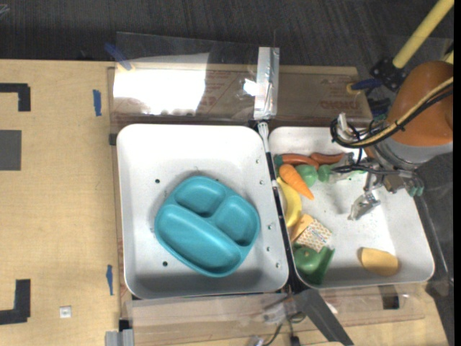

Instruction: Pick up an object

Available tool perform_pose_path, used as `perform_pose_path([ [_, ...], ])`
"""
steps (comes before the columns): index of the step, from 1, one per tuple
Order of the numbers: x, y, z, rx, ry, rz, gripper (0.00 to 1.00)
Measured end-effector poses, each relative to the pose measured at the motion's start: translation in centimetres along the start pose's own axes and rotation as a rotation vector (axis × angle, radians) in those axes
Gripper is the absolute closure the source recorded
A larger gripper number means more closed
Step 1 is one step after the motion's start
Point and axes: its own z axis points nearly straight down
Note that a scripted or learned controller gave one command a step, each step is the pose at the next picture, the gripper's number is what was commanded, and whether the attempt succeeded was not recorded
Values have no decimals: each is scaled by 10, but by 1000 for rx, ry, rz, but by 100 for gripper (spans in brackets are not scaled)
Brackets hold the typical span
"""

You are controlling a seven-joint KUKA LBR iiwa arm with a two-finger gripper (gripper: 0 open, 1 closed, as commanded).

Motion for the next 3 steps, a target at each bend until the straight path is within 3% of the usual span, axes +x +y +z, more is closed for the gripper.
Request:
perform_pose_path([
  [1,-16,44,11,3,-7,83,0],
  [2,-33,45,26,5,-10,-268,0],
  [3,-48,40,26,3,5,-369,0],
])
